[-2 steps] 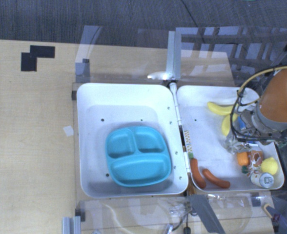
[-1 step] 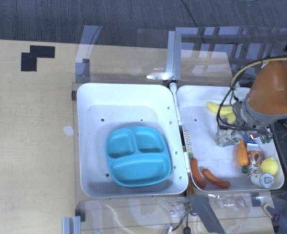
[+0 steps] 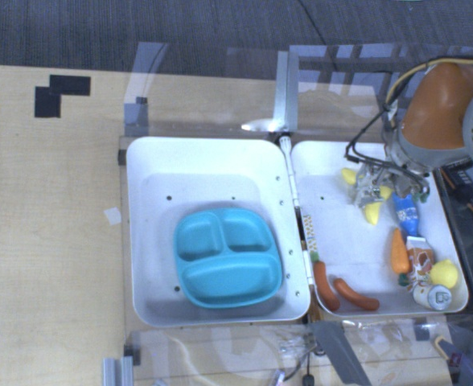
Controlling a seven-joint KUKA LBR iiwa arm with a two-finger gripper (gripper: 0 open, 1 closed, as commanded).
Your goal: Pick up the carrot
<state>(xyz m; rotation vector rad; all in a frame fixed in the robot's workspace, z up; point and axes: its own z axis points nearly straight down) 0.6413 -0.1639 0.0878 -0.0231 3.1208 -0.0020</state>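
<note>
The gripper hangs low over the far part of the right bin, its metal parts tangled with cables and seen from above, so whether it stands apart or together cannot be told. It sits right over a cluster of yellow pieces, one by its left side and one just below it; whether it touches them is unclear, and nothing can be seen held by it. The arm above it, with its orange band, is cut off by the picture's right edge and covers the far right corner of that bin.

The carrot lies free on the bin floor nearer the camera than the gripper, close to the right wall, pointing roughly toward the gripper, with its thicker end nearer the viewer. Between it and the gripper lies a blue packet, partly tucked under the gripper. Just beside the carrot's near end sits a small printed carton, then a lemon and a round tin in the near right corner; their labels are too small to read. Two sausages lie along the near wall, one of them hard against the divider.

The left bin holds a blue sectioned plate, tilted slightly, set toward its near right side. Both bins rest on the pale wooden tabletop.
</note>
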